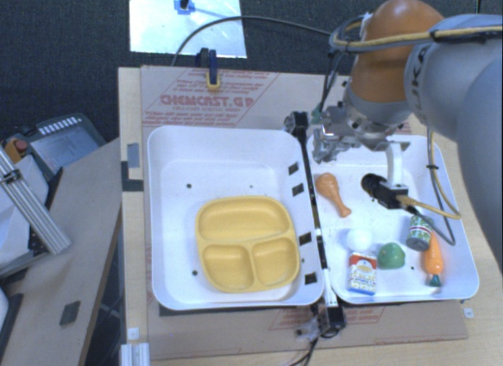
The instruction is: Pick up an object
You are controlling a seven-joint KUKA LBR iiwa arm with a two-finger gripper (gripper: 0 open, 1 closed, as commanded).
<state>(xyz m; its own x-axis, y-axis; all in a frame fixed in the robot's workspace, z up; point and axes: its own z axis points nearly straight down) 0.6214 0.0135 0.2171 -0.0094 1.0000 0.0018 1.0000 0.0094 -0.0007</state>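
Observation:
My gripper (327, 151) hangs over the back left corner of the right bin (456, 199), just behind an orange-brown toy drumstick (332, 193). Nothing shows between its tips. Nearer the front of that bin lie a white ball (359, 238), a green round toy (391, 255), a small red and white carton (362, 272), a little bottle (419, 233) and a toy carrot (432, 261). The left bin (169, 199) holds a yellow divided plate (247, 243).
The bins stand side by side on a cardboard sheet (228, 97), joined by a black-clipped seam (308, 199). A blue and yellow clamp (211, 70) sits at the sheet's back edge. A grey device (59, 144) and a metal rail (31, 207) lie on the side table at left.

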